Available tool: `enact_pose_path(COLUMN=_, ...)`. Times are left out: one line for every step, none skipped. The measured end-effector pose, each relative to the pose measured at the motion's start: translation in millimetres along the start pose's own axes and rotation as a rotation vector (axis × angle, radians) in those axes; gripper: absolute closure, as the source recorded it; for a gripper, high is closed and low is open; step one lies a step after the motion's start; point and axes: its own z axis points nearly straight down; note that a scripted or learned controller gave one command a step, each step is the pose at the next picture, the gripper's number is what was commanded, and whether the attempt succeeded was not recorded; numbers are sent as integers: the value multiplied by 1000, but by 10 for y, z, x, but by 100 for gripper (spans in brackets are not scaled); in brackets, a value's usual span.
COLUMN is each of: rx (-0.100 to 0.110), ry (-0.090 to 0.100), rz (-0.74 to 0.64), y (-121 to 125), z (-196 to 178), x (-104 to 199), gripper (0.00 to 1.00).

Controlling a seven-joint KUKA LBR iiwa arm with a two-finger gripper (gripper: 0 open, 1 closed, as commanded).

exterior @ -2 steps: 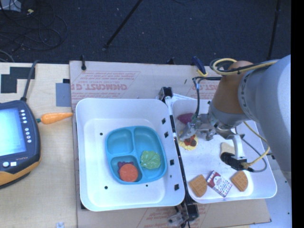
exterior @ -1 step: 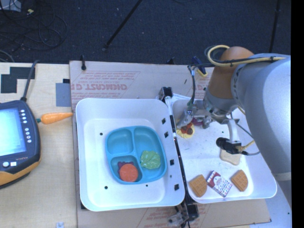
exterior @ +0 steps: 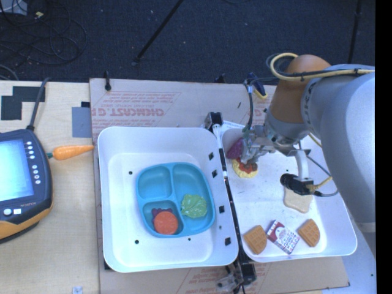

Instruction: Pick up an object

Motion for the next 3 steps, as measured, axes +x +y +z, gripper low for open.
enact_pose_path(rx=7, ry=-5, rz=9, y=-47, z=-359, x=-313, gripper=100)
enact_pose_path(rx=12, ry=-2, rz=6, y=-360, z=-428, x=-25, gripper=100)
enact_pose_path(rx=11, ry=-3, rz=4, y=-348, z=-424, x=-29, gripper=0)
